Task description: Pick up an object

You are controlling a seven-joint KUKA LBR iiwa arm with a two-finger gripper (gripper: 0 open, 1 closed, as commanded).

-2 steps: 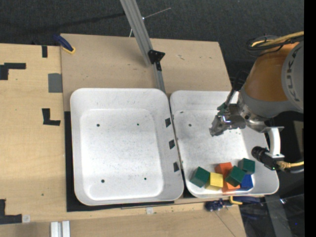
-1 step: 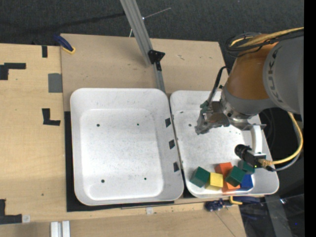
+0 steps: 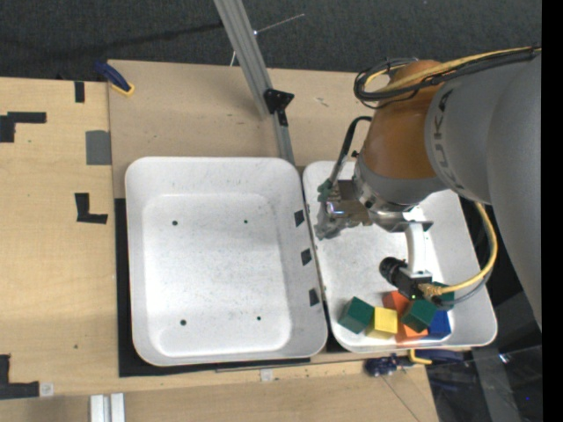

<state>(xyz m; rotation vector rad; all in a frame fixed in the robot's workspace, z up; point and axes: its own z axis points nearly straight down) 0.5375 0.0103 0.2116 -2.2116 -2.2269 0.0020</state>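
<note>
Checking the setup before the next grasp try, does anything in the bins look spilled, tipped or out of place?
Nothing stands out. The coloured blocks sit bunched in the near corner of the right bin, all inside its rim. The gripper hangs over that bin's far left part, away from the blocks. The left bin sits square beside it.

The right bin (image 3: pixel 466 323) is the crowded one. Blocks huddle in its near corner: a green block (image 3: pixel 357 314), a yellow block (image 3: pixel 384 322), an orange block (image 3: pixel 412 328), a blue block (image 3: pixel 439 324) and a second green one (image 3: pixel 422 313), all touching or just beside each other, leaving no gaps. The arm (image 3: pixel 422 139) overhangs the far half. Bare floor lies between blocks and gripper (image 3: pixel 332 216). The left bin (image 3: pixel 211 262), beside the right bin, offers open floor.
</note>
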